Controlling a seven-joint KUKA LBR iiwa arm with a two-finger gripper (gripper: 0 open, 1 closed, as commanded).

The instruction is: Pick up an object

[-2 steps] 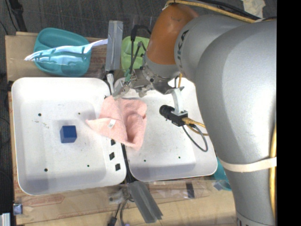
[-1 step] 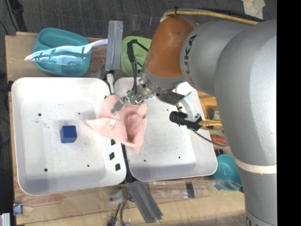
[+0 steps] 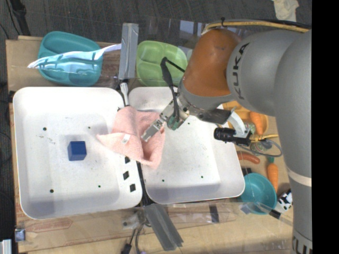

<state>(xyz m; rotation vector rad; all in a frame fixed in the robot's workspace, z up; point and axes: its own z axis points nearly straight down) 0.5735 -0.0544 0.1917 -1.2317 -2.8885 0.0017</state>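
Judging the pick as incomplete, we see the grey two-finger gripper (image 3: 159, 127) spread open over the crumpled pink cloth (image 3: 135, 136), which lies unlifted, draped across the rims between the two white bins (image 3: 32, 157).

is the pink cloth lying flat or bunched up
Bunched up. The pink cloth is crumpled in folds, draped over the rims where the two bins meet.

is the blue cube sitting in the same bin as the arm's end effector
No, the blue cube lies in the left bin, while the end effector is over the right bin by the pink cloth.
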